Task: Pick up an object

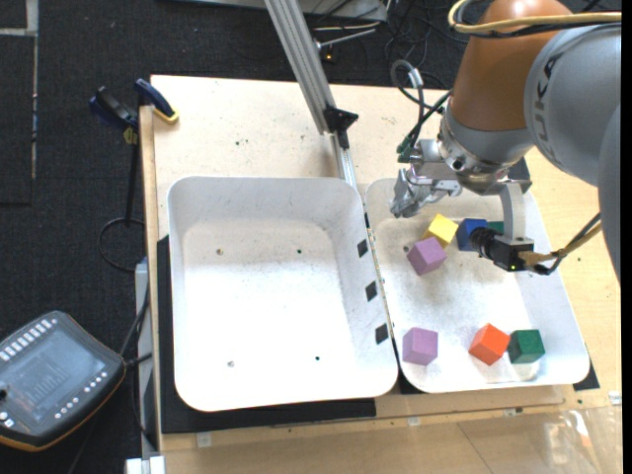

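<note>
From above, the bench point(247, 117) carries two shallow white bins side by side. The left bin point(197, 205) shows bare white floor with a few dark specks. The right bin point(553, 304) holds the blocks. The grey arm point(573, 47), with its orange band, reaches in from the right and hangs over the far end of the right bin. Its pincer point(407, 203) sits low near the bin's upper left corner, beside the divider between the bins; whether it is spread or pressed together cannot be told from this angle, and nothing is seen pinched in it.

A yellow block point(442, 229) lies just beside the pincer, toward the near side, with a purple block point(427, 256) touching or almost touching its lower corner. A blue block point(472, 234) lies just right of the yellow one, close under the arm's mounted hardware. Toward the near end, a second purple block point(420, 346) lies apart, and an orange block point(489, 344) sits just beside a green block point(526, 345).
</note>
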`<move>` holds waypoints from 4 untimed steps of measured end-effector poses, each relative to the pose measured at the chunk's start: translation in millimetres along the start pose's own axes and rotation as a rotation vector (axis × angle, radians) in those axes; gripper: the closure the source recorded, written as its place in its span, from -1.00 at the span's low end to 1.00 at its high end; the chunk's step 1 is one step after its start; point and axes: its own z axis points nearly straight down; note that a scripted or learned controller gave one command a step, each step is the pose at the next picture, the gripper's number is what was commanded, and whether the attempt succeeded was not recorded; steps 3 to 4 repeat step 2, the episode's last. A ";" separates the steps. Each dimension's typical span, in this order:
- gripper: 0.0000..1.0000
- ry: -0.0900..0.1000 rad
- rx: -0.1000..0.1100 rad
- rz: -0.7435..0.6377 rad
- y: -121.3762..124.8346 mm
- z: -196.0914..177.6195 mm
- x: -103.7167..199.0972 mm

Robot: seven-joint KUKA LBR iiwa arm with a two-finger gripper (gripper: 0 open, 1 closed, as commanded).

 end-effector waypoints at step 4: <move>1.00 0.001 -0.001 0.001 50.6 24.5 97.2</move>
